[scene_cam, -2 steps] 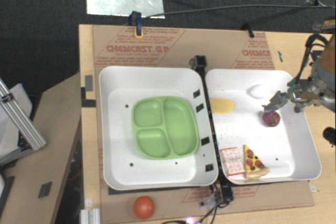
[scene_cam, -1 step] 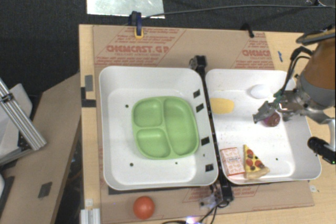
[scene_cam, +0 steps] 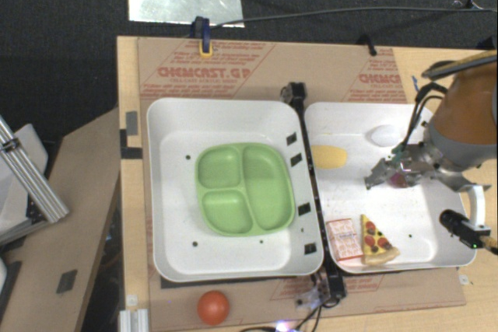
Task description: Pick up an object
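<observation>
In the right bin [scene_cam: 424, 249], a pizza slice toy [scene_cam: 376, 240] lies near the front wall, its tip pointing toward the back, and a small red and white packet [scene_cam: 343, 238] lies touching its left side. Farther back in the same bin, a yellow oval piece [scene_cam: 329, 158] rests close to the left wall, and a pale, whitish round thing [scene_cam: 383, 135] sits near the back, hard to make out against the white floor. The hand [scene_cam: 387, 172] is low over the middle of this bin, between the yellow piece and the right wall, with a small dark reddish thing [scene_cam: 399, 178] just beside it; I cannot tell whether the hand is clenched, released or grasping anything, since its tips are too dark and blurred. The arm [scene_cam: 467, 117] comes in from the right, its orange band above the grey wrist. The left bin [scene_cam: 175, 245] holds a green divided plate [scene_cam: 244, 188] with three compartments, lying flat in the middle. Both bins sit side by side on a cardboard sheet [scene_cam: 233, 66] printed with red letters, spread over the worktop [scene_cam: 85, 167]. In front of the left bin, an orange-red ball [scene_cam: 213, 307] rests on the cardboard edge. A blue clamp [scene_cam: 202, 33] grips the sheet's back edge
</observation>
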`<state>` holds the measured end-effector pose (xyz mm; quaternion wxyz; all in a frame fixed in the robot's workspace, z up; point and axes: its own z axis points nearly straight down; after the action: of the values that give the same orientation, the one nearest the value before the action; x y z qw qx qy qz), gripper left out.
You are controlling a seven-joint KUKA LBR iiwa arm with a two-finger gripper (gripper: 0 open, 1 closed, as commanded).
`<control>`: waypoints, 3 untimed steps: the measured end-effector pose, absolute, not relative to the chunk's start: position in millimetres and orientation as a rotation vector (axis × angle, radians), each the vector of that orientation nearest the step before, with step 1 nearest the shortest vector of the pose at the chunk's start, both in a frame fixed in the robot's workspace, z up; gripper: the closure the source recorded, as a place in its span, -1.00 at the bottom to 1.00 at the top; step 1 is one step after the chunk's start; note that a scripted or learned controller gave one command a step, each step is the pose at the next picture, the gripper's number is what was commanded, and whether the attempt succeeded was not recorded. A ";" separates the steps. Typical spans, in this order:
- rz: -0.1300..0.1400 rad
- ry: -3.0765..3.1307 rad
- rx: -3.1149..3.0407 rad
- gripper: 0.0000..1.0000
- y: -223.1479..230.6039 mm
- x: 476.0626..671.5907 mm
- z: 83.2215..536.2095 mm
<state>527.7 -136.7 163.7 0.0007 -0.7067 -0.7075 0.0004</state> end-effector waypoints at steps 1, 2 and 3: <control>0.001 -2.221 -2.218 -1.00 -127.4 524.3 105.9; -0.003 -2.224 -2.222 1.00 -128.6 526.0 119.8; -0.006 -2.230 -2.220 1.00 -122.8 519.6 173.2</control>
<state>519.6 -122.8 173.2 -0.0026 -0.7056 -0.7086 -0.0019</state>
